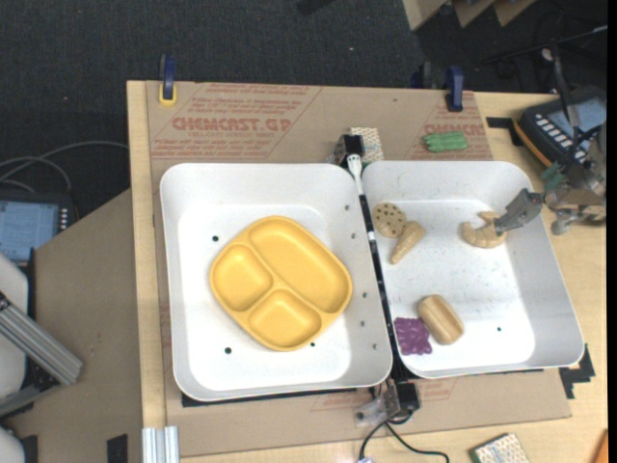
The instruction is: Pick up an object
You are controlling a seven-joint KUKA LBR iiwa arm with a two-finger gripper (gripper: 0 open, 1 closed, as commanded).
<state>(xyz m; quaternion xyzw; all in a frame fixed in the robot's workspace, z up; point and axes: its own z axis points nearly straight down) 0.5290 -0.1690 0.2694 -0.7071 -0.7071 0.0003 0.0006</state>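
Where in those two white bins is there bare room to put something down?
Left bin: only thin strips around the yellow tray. Right bin: open floor in the middle, between the cone, the bread roll and the croissant. It is crowded near the cookie and grapes.

Grey tool point(506, 217) — slim metal fingers

We can read "CHEMCAST GP" in red capitals on the brown board point(241, 114) just behind the left bin point(183, 258). Smaller red lines above and below that name are too fine for us to read.
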